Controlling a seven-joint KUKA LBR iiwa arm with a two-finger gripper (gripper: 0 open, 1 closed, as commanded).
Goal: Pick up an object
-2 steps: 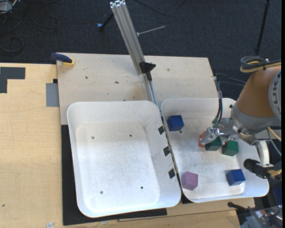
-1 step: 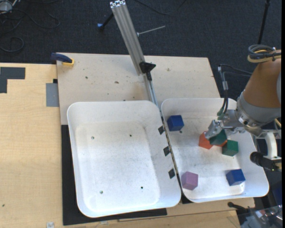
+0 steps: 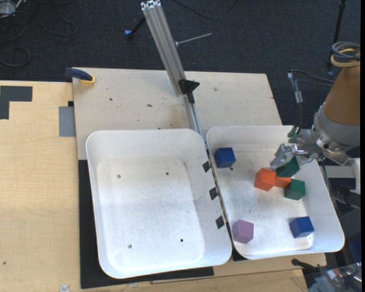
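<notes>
Scanning from the left: the left bin (image 3: 146, 199) comes first, then the right bin (image 3: 274, 248) holding a blue cube (image 3: 224, 157) near its upper left, a purple cube (image 3: 243, 230), an orange cube (image 3: 265, 179), a green cube (image 3: 295, 189) and another blue cube (image 3: 301, 226). The gripper (image 3: 284, 161) hangs just above the orange and green cubes — whether it is parted or closed, I cannot tell.

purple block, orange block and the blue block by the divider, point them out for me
purple block (image 3: 243, 230), camera view, middle of its top face
orange block (image 3: 265, 179), camera view, centre of the face toward the camera
blue block by the divider (image 3: 224, 157), camera view, middle of its top face
</notes>
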